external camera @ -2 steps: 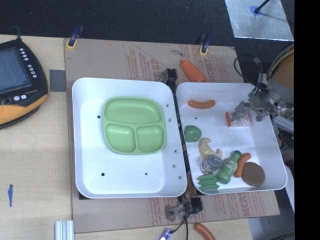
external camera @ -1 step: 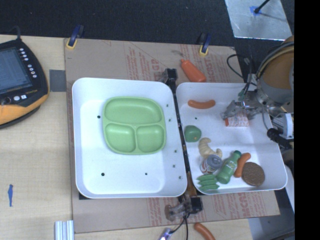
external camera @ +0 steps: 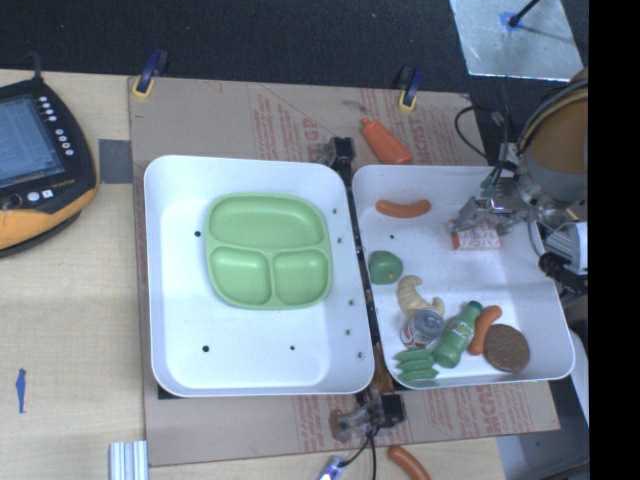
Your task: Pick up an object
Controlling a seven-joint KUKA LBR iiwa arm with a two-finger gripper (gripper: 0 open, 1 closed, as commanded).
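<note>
The gripper (external camera: 487, 211) sits at 2 o'clock in the right bin (external camera: 558, 353), jaws spread over a small pinkish packet (external camera: 479, 238), touching it.

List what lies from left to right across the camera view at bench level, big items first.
Handheld controller → left bin holding a green divided plate → right bin, where a green ball comes first, then a green bottle, then a brown disc.
</note>
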